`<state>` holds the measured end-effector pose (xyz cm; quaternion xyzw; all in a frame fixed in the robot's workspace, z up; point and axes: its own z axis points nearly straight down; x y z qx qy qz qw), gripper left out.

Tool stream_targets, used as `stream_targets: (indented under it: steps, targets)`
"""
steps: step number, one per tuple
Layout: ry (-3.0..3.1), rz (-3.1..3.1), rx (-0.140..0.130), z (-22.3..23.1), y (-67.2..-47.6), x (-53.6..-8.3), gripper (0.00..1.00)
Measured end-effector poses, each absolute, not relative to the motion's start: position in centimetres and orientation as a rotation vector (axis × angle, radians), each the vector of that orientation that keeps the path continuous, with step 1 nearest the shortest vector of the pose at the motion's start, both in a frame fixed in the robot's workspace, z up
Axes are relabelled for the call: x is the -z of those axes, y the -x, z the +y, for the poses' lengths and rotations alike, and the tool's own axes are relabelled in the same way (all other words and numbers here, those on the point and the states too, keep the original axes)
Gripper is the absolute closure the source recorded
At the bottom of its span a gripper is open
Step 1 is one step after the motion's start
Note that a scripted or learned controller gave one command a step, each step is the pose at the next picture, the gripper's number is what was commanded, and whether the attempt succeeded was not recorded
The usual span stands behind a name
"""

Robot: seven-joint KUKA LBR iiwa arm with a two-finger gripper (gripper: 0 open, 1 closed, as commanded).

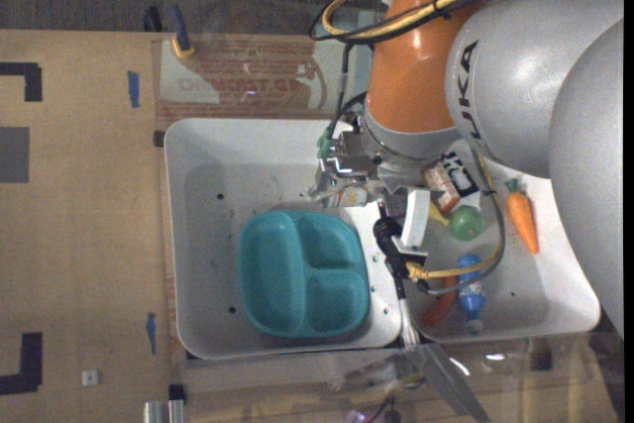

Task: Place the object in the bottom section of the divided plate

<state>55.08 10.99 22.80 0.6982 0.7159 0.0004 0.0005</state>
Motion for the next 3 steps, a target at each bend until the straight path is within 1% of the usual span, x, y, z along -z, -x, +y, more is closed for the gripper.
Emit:
stream_targets:
  steps: [1, 2, 3]
  targets:
    - [-2.272, 2.172, 0.005, 16.0, -51.7, -19.1, 1.00]
    - [-2.240, 2.206, 0.005, 10.7, -47.8, -15.2, 1.00]
    - [-2.035, 2.393, 0.000, 16.1, -47.9, -19.7, 1.00]
